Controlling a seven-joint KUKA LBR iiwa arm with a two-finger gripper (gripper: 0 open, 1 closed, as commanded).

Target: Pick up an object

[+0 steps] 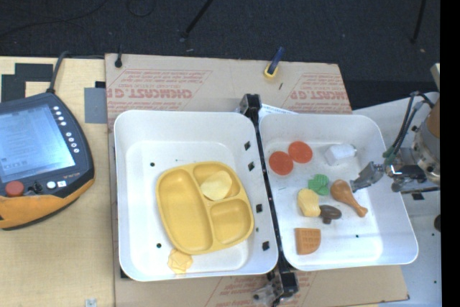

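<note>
Waffle (pixel 307 240), drumstick (pixel 348 197) (beside claw (pixel 369 174))

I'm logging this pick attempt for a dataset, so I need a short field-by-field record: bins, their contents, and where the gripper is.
left bin: yellow divided tray with a pale food piece in one compartment; a small yellow piece beside the tray
right bin: two red discs, white block, green piece, drumstick, yellow piece, brown mushroom, orange waffle piece
gripper: over the right bin's right side, close to the drumstick
held object: none seen
</note>
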